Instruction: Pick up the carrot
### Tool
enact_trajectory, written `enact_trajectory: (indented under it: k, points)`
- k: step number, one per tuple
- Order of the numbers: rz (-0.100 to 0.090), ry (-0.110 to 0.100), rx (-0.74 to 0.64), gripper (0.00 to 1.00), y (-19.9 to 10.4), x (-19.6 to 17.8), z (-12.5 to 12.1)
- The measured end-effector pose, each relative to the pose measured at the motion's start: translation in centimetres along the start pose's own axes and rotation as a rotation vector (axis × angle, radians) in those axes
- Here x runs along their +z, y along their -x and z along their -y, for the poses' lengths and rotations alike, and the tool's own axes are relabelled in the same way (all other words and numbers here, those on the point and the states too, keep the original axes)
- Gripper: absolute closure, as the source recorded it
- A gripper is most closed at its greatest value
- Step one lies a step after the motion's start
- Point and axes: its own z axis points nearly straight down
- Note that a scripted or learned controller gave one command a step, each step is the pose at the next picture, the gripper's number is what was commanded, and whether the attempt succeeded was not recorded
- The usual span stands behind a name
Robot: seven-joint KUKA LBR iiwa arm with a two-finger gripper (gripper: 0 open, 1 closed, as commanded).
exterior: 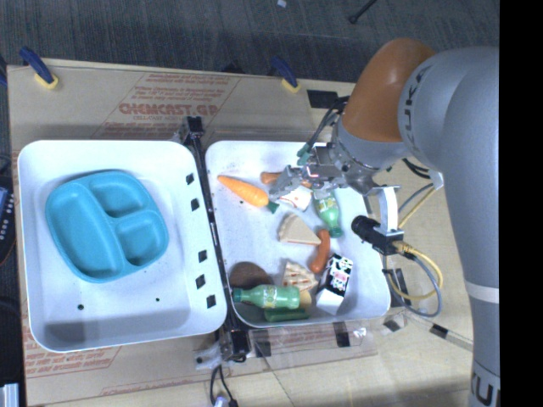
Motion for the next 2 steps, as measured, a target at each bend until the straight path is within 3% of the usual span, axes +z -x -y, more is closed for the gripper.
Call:
enact_trajectory:
  k: [1,2]
  points:
    - [0.001,0.006,0.072,0.00,-3.26,9.64,-5.75]
    - [-0.001,-0.003,0.066,1.00,-3.36,8.77,-5.62]
